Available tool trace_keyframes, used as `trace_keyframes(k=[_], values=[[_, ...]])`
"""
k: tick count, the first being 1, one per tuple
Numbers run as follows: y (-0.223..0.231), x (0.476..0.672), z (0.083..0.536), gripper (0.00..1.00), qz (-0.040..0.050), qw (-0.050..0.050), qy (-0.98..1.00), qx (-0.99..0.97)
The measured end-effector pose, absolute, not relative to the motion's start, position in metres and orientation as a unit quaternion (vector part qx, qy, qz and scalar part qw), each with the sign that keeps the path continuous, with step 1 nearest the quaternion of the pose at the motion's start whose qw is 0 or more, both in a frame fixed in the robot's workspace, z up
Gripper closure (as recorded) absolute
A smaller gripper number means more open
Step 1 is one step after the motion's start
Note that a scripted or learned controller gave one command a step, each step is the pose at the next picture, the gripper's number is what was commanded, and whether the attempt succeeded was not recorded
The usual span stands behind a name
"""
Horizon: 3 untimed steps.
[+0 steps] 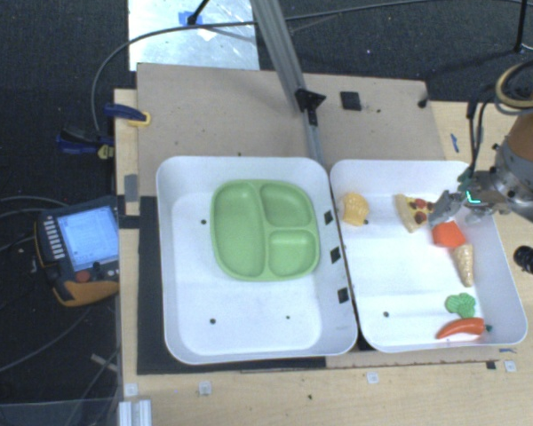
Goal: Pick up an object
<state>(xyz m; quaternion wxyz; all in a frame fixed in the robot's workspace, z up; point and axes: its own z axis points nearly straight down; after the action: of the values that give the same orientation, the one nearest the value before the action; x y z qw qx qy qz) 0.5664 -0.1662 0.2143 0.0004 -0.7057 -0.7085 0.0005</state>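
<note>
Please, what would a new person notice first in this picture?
The eye goes first to the green divided plate in the left bin. Next come the small toy foods scattered in the right bin, where the claw reaches in from the right beside a pizza slice.

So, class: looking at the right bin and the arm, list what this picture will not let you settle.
- Gripper, camera view: too small and blurred to tell whether it is open or shut.
- Pizza slice: the gripper hides its right edge, so contact is unclear.
- Arm: cut off by the picture's right edge.
- Orange piece: too small to identify.
</note>
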Motion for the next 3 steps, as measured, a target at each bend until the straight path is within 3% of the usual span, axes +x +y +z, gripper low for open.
trace_keyframes(k=[1,3], values=[[-0.166,0.567,0.215,0.0,-0.0003,-0.001,-0.709,-0.706],[-0.169,0.579,0.115,0.0,0.0007,0.001,-0.708,-0.707]])
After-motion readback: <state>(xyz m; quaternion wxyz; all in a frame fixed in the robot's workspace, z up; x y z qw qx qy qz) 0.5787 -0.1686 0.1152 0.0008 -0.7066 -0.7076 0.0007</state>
